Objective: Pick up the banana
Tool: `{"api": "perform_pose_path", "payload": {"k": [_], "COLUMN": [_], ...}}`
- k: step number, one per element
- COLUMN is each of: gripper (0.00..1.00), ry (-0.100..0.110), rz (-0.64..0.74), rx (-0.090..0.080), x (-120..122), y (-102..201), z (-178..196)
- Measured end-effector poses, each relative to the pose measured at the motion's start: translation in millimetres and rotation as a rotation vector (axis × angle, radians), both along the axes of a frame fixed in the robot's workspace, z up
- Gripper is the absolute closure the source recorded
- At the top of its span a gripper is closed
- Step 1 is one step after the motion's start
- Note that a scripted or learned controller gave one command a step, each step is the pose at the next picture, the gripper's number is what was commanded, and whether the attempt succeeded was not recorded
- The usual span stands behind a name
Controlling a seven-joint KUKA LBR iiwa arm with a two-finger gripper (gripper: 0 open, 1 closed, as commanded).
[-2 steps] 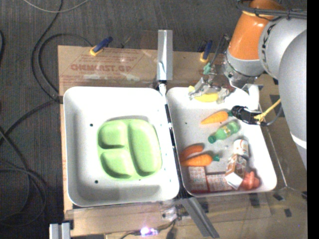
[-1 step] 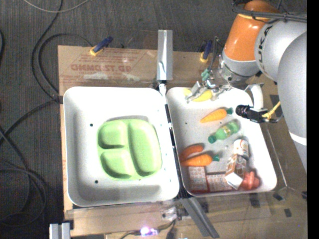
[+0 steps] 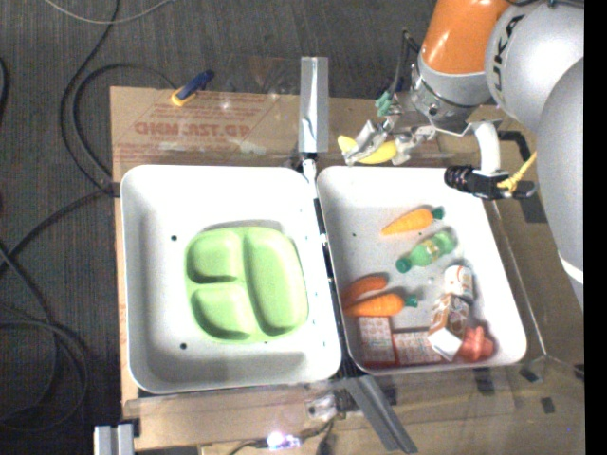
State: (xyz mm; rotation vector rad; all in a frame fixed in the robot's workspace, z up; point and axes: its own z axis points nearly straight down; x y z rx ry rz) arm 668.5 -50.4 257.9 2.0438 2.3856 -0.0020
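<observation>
Dark carpet surrounds the counter (image 3: 142,131), which carries a brown cardboard sheet and two white bins side by side.

Nearest, in the right bin (image 3: 493,254): a printed card (image 3: 391,341) at the front edge, a small carton (image 3: 446,335) and something red (image 3: 477,345) in the front right corner. Just behind these, two orange carrots (image 3: 379,297) lie together near the bin's left wall. A green bottle (image 3: 427,251) lies tilted mid-bin, with a white can (image 3: 460,281) to its right. A third carrot (image 3: 413,220) lies farther back, apart from the bottle.

Left bin (image 3: 152,245): a green divided tray (image 3: 247,281) sits flat in the middle.

Beyond the right bin's far rim, the banana (image 3: 370,150) hangs at the gripper (image 3: 379,145), above the cardboard and outside the bin. Jaws appear closed on the banana; yellow shows between the metal fingertips. The arm (image 3: 531,55), grey with its orange band, comes in from the upper right.

Farther back on the cardboard, a blue and yellow clip (image 3: 192,86) lies near the left corner. Grey cables (image 3: 66,93) trail across the carpet on the left.
</observation>
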Motion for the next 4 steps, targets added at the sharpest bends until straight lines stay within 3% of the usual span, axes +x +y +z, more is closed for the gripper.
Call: {"api": "perform_pose_path", "payload": {"k": [1, 2, 3, 4], "gripper": [1.0, 0.0, 0.0, 0.0], "ry": [0.001, 0.001, 0.002, 0.002], "rz": [0.146, 0.146, -0.02, -0.02], "rx": [0.0, 0.0, 0.001, 0.001], "x": [-0.4, -0.4, -1.2, -1.1], "y": [79.8, 79.7, 156.3, 156.3], "z": [-12.4, -12.4, -105.3, -105.1]}}
